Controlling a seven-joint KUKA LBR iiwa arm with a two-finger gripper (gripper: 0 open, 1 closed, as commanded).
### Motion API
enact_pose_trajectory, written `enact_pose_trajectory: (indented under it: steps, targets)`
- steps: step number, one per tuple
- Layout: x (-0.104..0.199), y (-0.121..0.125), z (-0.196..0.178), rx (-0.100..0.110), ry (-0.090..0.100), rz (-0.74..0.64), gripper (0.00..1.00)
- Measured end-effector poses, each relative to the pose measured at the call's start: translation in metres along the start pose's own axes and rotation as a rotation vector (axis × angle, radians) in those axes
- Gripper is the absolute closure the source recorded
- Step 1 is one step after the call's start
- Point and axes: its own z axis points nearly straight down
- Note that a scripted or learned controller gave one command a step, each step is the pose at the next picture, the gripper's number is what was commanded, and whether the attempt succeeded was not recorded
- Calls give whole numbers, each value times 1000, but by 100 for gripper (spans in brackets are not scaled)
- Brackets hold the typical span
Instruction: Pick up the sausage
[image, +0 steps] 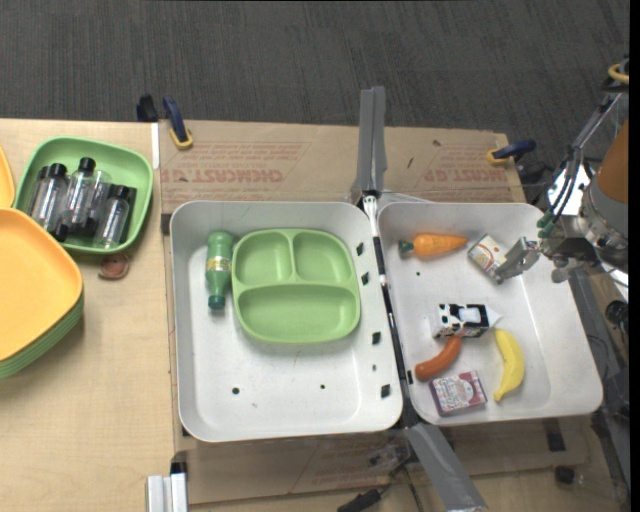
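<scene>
Camera view, looking down at a slant on a wooden bench (90, 430) that carries two shallow white bins side by side.

The left bin (285, 405) holds a green divided plate (295, 285) with three compartments, and a green bottle (218, 268) lying just beside the plate's left edge.

The right bin (560, 345) holds six things. A carrot (435, 244) lies near the far-left corner. A small white carton (487, 254) sits to the right of the carrot. Near the middle is a black-and-white milk carton (462, 320). The sausage (438, 358), reddish-orange, lies slantwise just in front of the milk carton, its upper end close to or touching it. A pink packet (458, 392) lies just in front of the sausage, near the bin's front edge. A banana (510, 364) lies to the right of the sausage and packet.

The arm comes in from the right. Its pincer (520, 258) hangs over the far-right part of the right bin, just right of the small white carton and well apart from the sausage. Whether it is open or closed cannot be made out; nothing is seen between its fingers.

On the bench to the left, a green tray (40, 160) holds several small bottles (80, 205), and a stack of yellow plates (35, 300) lies at the left edge.
</scene>
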Motion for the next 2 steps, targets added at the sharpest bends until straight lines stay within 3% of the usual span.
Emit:
enact_pose_trajectory:
  steps: [1, 2]
  targets:
    - [1, 80, 131, -3, -2, 89, 0]
    - [0, 80, 122, -4, -3, 89, 100]
